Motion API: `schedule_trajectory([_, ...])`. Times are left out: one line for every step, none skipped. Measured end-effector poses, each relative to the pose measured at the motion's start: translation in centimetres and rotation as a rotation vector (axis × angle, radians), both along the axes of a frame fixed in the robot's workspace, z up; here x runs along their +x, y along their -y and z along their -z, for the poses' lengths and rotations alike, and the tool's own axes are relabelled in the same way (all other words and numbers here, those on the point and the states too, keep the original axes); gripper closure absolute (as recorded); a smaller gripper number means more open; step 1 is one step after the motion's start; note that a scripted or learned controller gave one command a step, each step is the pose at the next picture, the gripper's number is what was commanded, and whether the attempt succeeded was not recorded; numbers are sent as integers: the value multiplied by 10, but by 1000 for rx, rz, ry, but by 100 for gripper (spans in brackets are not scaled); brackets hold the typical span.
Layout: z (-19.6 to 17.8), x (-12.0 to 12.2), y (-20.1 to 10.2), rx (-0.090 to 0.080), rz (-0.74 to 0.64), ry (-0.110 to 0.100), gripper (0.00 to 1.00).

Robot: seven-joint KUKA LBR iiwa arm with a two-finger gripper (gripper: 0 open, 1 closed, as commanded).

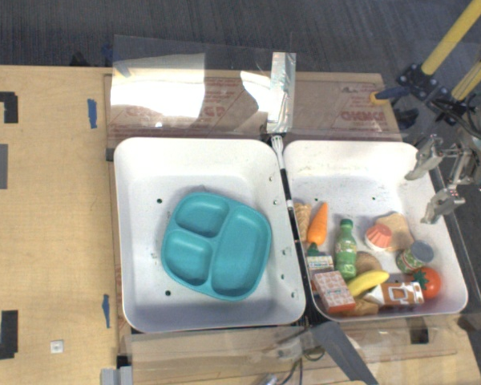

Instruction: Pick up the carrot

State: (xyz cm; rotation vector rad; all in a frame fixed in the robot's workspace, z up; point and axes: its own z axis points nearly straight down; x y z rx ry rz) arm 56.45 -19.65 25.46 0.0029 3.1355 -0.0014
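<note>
Seemingly empty, the end effector (pixel 439 184) is hanging over the right bin's (pixel 345 163) far right rim; how far it is open I cannot tell. The carrot (pixel 317 223) is lying near the bin's left wall, looking light, rigid, smooth plastic; gripping across its thicker middle seems safest.

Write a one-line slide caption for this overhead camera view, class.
Carrot lies among toy groceries at the right bin's left side; a teal divided plate sits in the left bin.
</note>
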Motion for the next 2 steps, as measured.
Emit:
schedule_trajectory([81,-28,-71,4,199,-6,0])
schedule_trajectory([164,27,-102,1,132,9,0])
